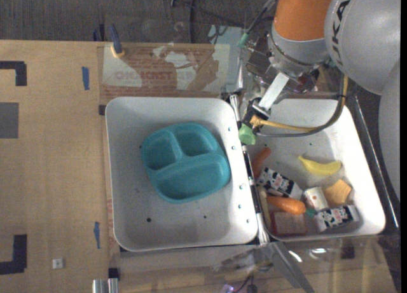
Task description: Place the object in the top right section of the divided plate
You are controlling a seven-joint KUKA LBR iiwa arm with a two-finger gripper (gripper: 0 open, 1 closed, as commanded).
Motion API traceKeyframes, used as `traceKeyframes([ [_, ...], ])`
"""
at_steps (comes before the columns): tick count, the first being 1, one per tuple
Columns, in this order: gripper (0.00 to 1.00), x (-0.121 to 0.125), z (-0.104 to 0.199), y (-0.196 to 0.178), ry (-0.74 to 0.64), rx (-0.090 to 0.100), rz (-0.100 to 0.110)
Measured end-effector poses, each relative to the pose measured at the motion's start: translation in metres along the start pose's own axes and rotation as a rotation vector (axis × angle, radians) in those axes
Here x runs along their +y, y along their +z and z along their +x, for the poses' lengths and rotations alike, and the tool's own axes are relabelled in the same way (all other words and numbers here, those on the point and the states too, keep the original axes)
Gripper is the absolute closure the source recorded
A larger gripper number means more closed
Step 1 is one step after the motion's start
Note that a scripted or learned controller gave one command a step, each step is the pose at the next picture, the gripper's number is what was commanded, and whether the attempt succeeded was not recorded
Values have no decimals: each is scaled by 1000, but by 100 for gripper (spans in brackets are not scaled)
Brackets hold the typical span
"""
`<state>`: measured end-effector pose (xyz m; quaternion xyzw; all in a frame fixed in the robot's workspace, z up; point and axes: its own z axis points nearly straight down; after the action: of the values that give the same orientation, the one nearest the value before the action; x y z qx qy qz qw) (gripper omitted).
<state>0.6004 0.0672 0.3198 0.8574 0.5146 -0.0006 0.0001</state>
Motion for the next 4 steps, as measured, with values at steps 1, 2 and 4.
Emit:
traceKeyframes([
  [1, 100, -1, 2, -10, -6, -2, -1],
  [2, 100, -14, 52, 55, 115, -1, 3],
  [4, 100, -14, 53, 45, 113, -2, 3],
])
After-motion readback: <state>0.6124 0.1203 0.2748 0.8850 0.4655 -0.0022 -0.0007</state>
